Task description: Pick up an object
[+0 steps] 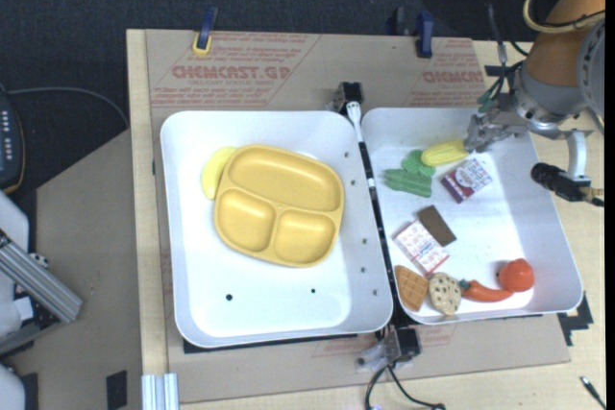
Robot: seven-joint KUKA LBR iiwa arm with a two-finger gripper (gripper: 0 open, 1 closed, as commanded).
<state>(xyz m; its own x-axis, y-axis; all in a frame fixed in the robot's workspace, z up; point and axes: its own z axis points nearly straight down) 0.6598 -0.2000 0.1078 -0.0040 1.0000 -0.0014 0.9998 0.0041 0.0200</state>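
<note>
The arm [567, 53] enters from the upper right of the frame, grey with an orange section at the top right corner. The gripper [483, 134] sits over the upper part of the right bin [557, 235], just right of a yellow corn piece [444, 153]. Whether the gripper is spread or closed cannot be told from this view, and no item is seen in it.

The right bin contains the following loose items:
- The yellow corn piece lies near the bin's upper centre.
- A green vegetable piece [411, 174] lies just left of and below the corn, touching it.
- A small red-and-white packet [468, 179] lies just below and right of the corn.
- A brown rectangular bar [438, 226] lies at the bin's centre.
- A red-and-white checked packet [420, 247] lies just beside the bar, lower left.
- A waffle piece [411, 287] and a speckled cookie [445, 293] lie side by side at the bin's lower left edge.
- A red-orange pepper-shaped item [500, 282] lies at the lower right.

The left bin [192, 283] holds a yellow divided plate [279, 205], three compartments facing up. A pale yellow piece [215, 170] projects from under its upper left edge.

Both bins rest on a brown board [288, 72] with red lettering.
</note>
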